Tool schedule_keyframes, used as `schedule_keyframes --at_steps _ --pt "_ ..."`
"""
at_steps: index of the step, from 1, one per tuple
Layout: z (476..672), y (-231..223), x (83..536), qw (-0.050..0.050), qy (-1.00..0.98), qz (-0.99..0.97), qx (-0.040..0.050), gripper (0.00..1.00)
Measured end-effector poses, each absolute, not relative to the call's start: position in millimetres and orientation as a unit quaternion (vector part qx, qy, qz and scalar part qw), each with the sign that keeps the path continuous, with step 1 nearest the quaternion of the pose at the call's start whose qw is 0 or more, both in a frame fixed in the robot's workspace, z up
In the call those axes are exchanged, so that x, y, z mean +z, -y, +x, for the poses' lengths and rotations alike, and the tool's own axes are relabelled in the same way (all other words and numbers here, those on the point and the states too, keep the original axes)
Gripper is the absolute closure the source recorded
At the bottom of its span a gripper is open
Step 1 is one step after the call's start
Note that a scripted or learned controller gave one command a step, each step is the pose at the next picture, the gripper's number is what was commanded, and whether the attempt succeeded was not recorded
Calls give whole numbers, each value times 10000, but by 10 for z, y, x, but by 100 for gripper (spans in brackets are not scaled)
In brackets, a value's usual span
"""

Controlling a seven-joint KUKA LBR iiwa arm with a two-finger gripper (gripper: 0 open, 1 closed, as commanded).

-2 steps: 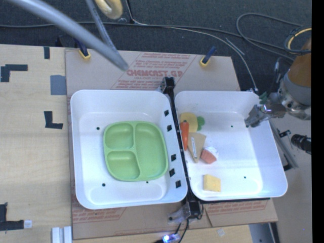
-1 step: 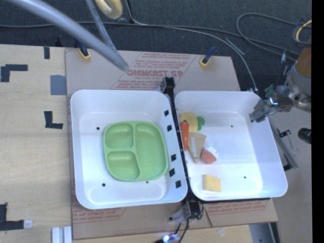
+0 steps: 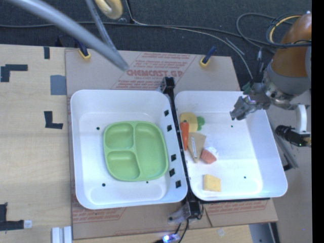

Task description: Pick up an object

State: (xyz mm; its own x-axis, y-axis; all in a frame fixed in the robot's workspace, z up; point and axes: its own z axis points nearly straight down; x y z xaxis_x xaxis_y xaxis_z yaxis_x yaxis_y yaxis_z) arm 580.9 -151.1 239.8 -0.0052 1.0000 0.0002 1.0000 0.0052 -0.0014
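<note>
The right bin (image 3: 263,151) holds a cluster of toy food near its left wall: a yellow piece with a green part (image 3: 191,120), an orange carrot-like piece (image 3: 185,133), a tan wedge (image 3: 196,144) and a reddish piece (image 3: 208,157). A yellow cheese-like block (image 3: 212,183) lies alone toward the front. My gripper (image 3: 240,110) hangs over the bin's back right area, well right of the cluster, with nothing visible in it.
The left bin (image 3: 86,135) carries a green divided tray (image 3: 135,151). A black divider clip line (image 3: 174,135) runs between the bins. Cables (image 3: 238,39) trail across the dark bench behind. A grey pole (image 3: 66,22) slants across the top left.
</note>
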Motion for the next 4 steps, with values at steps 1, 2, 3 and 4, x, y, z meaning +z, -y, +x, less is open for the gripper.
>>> schedule_keyframes --at_steps 1,2,3,4 --pt "5902 1088 2387 3 7089 -7053 1 100" --pt "5978 576 2446 7 7094 -7048 -2 100" --pt "6112 72 2492 7 7095 -7047 -3 100" --pt "6231 -447 2513 6 7093 -7049 -1 100"
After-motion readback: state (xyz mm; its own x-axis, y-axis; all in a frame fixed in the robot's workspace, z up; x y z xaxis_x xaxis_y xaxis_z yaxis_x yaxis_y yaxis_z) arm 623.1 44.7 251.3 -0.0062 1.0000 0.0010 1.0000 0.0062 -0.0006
